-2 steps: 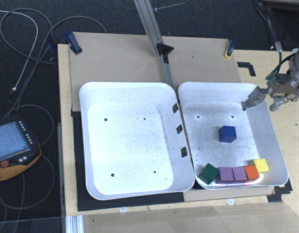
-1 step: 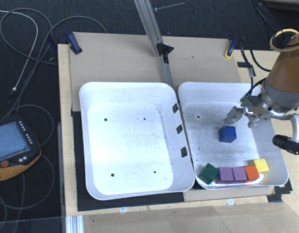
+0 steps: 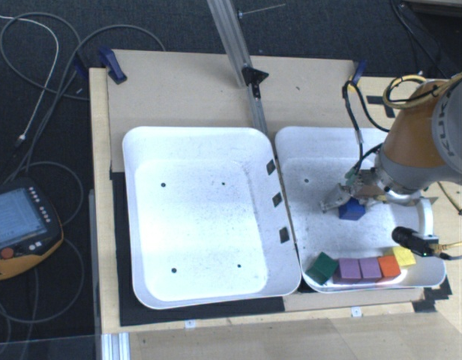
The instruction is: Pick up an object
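- The gripper (image 3: 348, 195) is sitting low in the right bin (image 3: 310, 152), right over a blue block (image 3: 352, 211) that's touching its tip at 6 o'clock.
- Can't tell how wide the jaws are standing or whether they're actually pinching the block, too small and cluttered.
- Nothing's looking lifted yet, so I'm guessing the grab is just getting going.
- Green (image 3: 321, 266), purple (image 3: 351, 269), orange (image 3: 389, 265) and yellow (image 3: 404, 256) blocks are lining the bin's 6 o'clock edge, untouched.

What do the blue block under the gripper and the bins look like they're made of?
Blue block: probably painted wood or hard plastic; solid colour, crisp edges, matte look. Right bin and left bin: likely moulded white plastic; rounded rims, smooth, finely speckled surface.
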`<state>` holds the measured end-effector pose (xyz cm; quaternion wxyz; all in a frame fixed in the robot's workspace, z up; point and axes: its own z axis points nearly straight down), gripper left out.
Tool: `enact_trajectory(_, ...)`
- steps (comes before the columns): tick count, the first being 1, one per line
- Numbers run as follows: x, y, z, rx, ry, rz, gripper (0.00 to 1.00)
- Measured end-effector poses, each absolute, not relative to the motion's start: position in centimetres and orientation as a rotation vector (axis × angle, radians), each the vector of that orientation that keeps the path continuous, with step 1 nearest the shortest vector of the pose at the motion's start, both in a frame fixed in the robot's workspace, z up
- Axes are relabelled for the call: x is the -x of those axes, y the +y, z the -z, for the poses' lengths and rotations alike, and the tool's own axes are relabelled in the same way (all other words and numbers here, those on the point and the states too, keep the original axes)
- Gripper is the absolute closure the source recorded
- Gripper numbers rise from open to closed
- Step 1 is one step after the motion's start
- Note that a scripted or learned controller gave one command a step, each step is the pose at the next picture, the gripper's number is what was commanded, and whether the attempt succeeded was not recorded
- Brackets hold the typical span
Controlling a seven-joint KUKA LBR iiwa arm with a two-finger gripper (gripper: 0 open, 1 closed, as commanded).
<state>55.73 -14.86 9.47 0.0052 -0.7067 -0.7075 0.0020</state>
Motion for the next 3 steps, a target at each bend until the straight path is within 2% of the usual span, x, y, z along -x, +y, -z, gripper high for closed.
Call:
enact_trajectory(1,-56.0,-15.0,-11.0,2.220,-2.222,0.002,1.00)
enact_trajectory(2,-57.5,-5.4,-20.4,2.213,-2.236,0.014,1.00)
enact_trajectory(3,-55.8,4.6,-19.9,2.205,-2.228,0.001,1.00)
